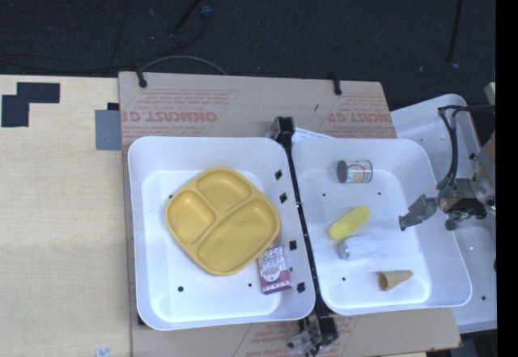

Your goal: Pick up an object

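Two white bins (pixel 146 185) sit loaded; gripper (pixel 421 212) hovers at the right rim, fingers' state unclear, nothing picked yet.

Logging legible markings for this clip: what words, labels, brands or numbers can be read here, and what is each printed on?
"CHEMCAST G.P.": red print, upside down, on the brown board behind the bins, at left and again at right; spelling uncertain.
Red print on the board's front edge: too blurred to read.
Small red carton in the left bin: label too small to read.
Small can in the right bin: label unreadable.
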